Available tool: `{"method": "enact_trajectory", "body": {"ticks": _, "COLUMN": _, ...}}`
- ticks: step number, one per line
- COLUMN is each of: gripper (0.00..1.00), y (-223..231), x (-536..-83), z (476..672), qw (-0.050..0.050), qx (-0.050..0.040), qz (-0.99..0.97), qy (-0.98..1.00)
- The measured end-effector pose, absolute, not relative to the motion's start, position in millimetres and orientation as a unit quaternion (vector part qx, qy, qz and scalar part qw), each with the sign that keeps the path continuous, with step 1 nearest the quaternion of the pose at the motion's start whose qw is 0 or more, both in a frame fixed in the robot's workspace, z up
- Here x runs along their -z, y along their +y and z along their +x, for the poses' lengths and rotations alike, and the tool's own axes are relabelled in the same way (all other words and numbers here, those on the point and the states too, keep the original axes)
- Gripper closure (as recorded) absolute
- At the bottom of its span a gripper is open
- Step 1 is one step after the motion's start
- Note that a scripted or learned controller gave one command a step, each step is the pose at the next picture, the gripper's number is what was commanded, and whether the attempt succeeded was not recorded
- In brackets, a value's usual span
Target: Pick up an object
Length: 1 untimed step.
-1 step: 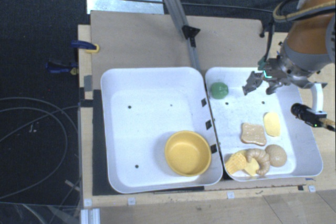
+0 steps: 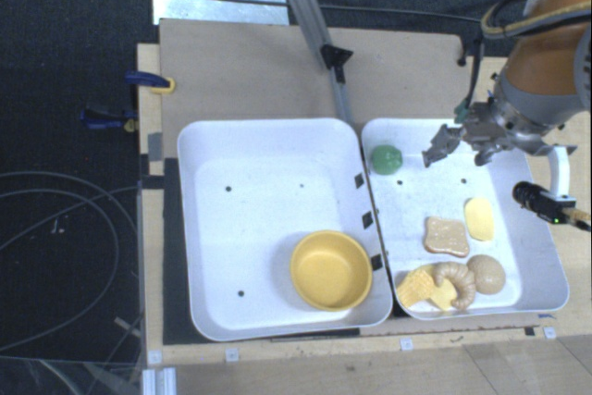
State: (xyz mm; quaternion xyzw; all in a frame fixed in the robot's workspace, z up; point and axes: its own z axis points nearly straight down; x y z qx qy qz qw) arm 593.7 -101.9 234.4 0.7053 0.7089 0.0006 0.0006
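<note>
The gripper (image 2: 461,146), fingers spread and holding nothing, hangs at the frame's right, with the green ball (image 2: 386,159) just left of it and nearest

Two white bins are counted: one beneath the tool (image 2: 462,143), the right bin (image 2: 546,287), and one beside it, the left bin (image 2: 213,153). One yellow bowl (image 2: 330,269) is seen, one green ball (image 2: 386,159), and five food pieces (image 2: 458,259).

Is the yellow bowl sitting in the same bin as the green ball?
No, the yellow bowl sits in the left bin, while the green ball lies in the right bin.
</note>
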Motion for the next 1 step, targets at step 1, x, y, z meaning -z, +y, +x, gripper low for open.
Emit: {"method": "enact_trajectory", "body": {"ticks": 1, "gripper": 0.0, "y": -104.5, "x": -192.4, "z": 593.4, "qw": 0.0, "qx": 0.0008, "qz": 0.707, "qy": 0.708}}
